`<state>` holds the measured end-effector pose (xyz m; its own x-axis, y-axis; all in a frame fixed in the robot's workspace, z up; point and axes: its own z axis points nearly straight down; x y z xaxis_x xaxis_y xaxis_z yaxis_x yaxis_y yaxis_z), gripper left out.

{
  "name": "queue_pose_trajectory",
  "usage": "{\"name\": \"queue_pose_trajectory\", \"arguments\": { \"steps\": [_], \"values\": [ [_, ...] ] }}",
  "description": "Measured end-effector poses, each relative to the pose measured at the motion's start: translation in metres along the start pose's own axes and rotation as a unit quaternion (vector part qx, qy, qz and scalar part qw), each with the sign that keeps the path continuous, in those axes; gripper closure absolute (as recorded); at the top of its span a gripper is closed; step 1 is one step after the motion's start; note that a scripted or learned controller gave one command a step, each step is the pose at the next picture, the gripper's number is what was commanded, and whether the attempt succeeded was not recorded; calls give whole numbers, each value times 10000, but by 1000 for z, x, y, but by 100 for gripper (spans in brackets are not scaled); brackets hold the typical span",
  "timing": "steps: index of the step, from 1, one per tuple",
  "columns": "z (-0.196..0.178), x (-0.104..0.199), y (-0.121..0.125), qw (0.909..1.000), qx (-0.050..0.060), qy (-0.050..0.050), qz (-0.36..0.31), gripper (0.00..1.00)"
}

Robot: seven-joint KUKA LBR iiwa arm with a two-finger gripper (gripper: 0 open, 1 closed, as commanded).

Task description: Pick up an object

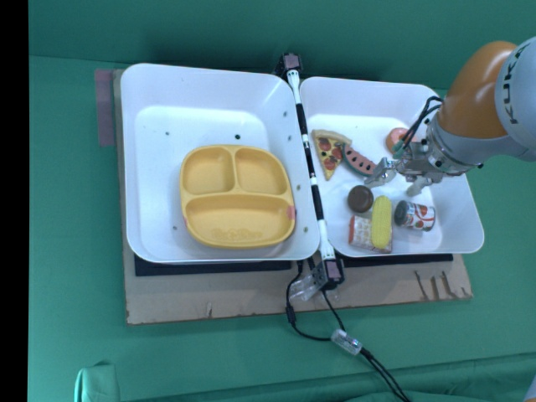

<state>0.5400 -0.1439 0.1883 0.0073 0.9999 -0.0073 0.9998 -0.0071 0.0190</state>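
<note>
The right bin [456,234] holds several toy foods: a pizza slice [329,151], a watermelon slice [360,161], a red-orange round piece [397,138], a small brown jar [361,198], a corn cob [382,221] lying on a red packet [361,232], and a small can [414,215] on its side. My gripper [399,179] hovers over the middle of this bin, between the watermelon slice and the can. Its fingers [378,174] stand spread apart with nothing between them.
The left bin [151,124] carries a yellow divided plate [236,195]. A black-and-white bar [308,162] runs between the two bins. Cables [339,335] trail off the bench's front edge onto the green cloth.
</note>
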Motion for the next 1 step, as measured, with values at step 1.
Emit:
{"name": "queue_pose_trajectory", "arguments": {
  "steps": [1],
  "values": [
    [3,38,109,10000,3,6,-23,0]
  ]
}}
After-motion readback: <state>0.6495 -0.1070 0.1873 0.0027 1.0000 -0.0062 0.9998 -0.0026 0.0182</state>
